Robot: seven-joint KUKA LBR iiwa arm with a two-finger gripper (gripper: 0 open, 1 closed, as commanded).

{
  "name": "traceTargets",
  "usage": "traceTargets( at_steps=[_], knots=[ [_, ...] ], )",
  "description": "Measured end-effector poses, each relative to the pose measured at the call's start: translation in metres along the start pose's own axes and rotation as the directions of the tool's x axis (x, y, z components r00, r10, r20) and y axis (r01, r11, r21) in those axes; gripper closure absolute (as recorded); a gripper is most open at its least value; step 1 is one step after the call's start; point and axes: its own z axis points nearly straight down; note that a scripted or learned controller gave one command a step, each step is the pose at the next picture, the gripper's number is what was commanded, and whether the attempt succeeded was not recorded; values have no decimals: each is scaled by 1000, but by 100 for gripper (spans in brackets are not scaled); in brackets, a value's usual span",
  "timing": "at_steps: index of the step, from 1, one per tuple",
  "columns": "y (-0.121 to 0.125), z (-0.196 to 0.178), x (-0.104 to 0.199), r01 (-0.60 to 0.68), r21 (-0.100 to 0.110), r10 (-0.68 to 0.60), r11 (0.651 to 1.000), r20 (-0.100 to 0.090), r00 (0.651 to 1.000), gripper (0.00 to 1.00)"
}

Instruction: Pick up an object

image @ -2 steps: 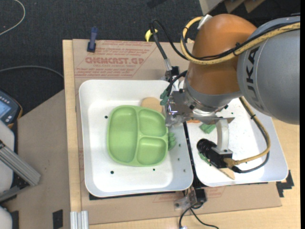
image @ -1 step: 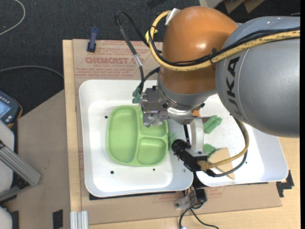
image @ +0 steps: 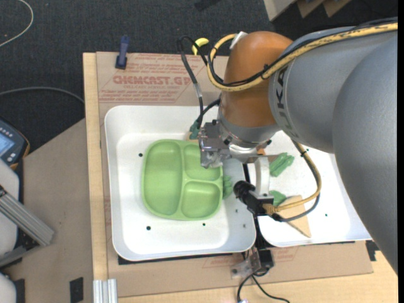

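Gripper: the gripper (image: 211,155) hangs low over the left bin (image: 120,169), under the orange band; whether it is open or closed cannot be told; whether it grips anything cannot be told either

Contact: its tip sits at the upper right rim of the plate (image: 173,182); touching or just above cannot be told

Plate: green, three compartments, flat on the bin floor; it spreads from the gripper toward the view's left and bottom

Scrap: a small green scrap (image: 227,189) just below the gripper, against the plate's right edge

Right bin: the right bin (image: 328,223) lies on the gripper's far side from the plate; a green piece (image: 281,163) is near the gripper to the view's right; a tan wedge (image: 297,218) lies farther off, lower right

Writing: red print "CHEMCAST" on the board (image: 151,79) beyond the gripper, toward the view's top left; the smaller lines under it are too blurred to read

Clamp: a blue clamp (image: 122,52) on the board's top edge, well apart from the gripper
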Motion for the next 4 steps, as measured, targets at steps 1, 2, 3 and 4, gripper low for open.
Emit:
traceTargets(
  at_steps=[1,2,3,4],
  knots=[
    [-55,-95,5,7,-7,-7,1000,-3,1000,100],
    [-59,-35,68,10,2,-10,1000,-2,1000,100],
    [-57,-223,17,4,-20,-4,1000,-6,1000,100],
    [-58,-225,20,7,-9,-8,1000,-2,1000,100]
  ],
)
